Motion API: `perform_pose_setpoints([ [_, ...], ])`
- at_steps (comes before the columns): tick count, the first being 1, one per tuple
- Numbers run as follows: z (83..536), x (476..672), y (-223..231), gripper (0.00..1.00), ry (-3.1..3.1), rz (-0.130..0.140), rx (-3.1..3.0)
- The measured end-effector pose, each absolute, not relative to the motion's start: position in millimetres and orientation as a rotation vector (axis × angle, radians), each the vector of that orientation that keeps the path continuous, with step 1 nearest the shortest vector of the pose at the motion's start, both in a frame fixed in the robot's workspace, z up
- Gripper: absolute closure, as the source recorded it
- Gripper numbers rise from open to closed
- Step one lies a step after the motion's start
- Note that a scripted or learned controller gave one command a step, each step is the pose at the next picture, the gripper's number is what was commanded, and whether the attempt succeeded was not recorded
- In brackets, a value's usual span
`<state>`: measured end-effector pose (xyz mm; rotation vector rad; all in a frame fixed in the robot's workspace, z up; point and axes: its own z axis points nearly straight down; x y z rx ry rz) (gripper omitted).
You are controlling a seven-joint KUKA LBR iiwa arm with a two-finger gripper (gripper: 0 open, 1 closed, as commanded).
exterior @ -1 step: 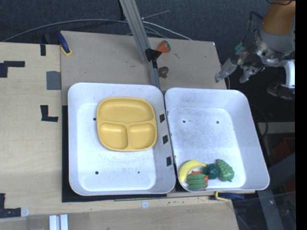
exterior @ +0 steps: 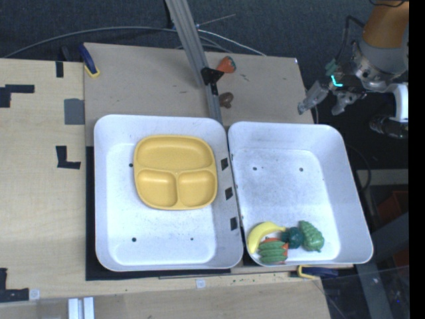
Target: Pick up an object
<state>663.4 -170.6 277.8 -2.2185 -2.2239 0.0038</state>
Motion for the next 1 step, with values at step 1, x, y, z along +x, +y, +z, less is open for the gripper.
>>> perform_pose_setpoints([
  [1, 233.6, 659.5, -167.3, 0.00, -2.222, 0.006, -2.217],
])
